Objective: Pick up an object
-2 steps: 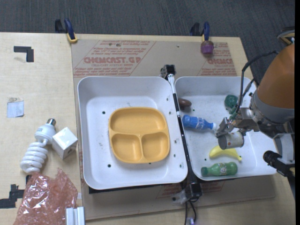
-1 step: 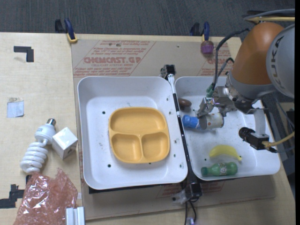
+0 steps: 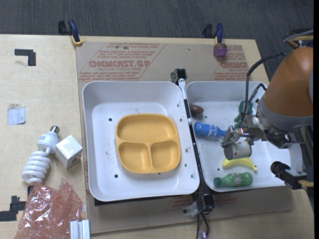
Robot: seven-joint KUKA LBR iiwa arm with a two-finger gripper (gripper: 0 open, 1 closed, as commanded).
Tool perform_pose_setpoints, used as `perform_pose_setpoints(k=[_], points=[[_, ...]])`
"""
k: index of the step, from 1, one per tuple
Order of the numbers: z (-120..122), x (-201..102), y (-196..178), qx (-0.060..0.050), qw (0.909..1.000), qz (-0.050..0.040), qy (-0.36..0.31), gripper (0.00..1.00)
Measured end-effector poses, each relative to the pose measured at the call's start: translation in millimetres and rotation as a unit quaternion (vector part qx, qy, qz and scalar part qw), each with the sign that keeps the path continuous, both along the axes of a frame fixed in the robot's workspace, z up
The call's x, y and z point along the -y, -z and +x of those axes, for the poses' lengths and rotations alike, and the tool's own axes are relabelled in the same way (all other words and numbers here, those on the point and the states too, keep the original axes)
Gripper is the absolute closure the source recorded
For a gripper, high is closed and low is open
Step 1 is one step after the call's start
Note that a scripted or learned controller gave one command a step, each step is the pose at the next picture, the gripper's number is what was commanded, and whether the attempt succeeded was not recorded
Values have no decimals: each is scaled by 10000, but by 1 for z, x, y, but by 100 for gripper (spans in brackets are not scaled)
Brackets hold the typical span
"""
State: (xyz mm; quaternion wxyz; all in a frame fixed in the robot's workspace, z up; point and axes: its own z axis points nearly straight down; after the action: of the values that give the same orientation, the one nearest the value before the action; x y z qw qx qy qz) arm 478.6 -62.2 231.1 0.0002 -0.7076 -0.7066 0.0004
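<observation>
**End effector low in the right bin, over the yellow banana toy**

The end effector [image 3: 233, 142] is seen low in the right white bin [image 3: 219, 91], at the tip of the grey arm with the orange band [image 3: 294, 83]. It cannot be told if it is spread or pressed together. Nothing can be seen held in it.

Just under it, a small grey metal can [image 3: 238, 151] is seen, and right below that lies a yellow plastic banana toy [image 3: 240, 164]. The banana is judged to be the thing to be picked up. It is lying flat, with its long side going left to right and its ends curled a bit. It is likely light, stiff and smooth, so it could slip. It is best pinched across its thin middle, not along its length.

To the left, a blue plastic bottle [image 3: 208, 130] is lying on its side, pointing left and right too. A small brown round thing [image 3: 196, 110] is near the bin's top left corner. A green plastic bottle [image 3: 233, 180] is lying along the front wall.

In the left white bin [image 3: 99, 148] a yellow plastic tray with three parts [image 3: 148, 143] is resting. Out on the bench [image 3: 40, 88], a white curly light bulb [image 3: 39, 161], a small white cube [image 3: 69, 151] and a pink crinkly plastic bag [image 3: 47, 210] are found.
</observation>
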Motion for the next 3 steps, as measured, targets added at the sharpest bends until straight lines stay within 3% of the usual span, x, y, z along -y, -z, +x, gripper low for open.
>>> perform_pose_setpoints(k=[1,2,3], points=[[0,0,0,1,10000,-1,0,0],[25,38,135,85,10000,-27,1,0],[26,39,125,90,10000,-33,15,100]])
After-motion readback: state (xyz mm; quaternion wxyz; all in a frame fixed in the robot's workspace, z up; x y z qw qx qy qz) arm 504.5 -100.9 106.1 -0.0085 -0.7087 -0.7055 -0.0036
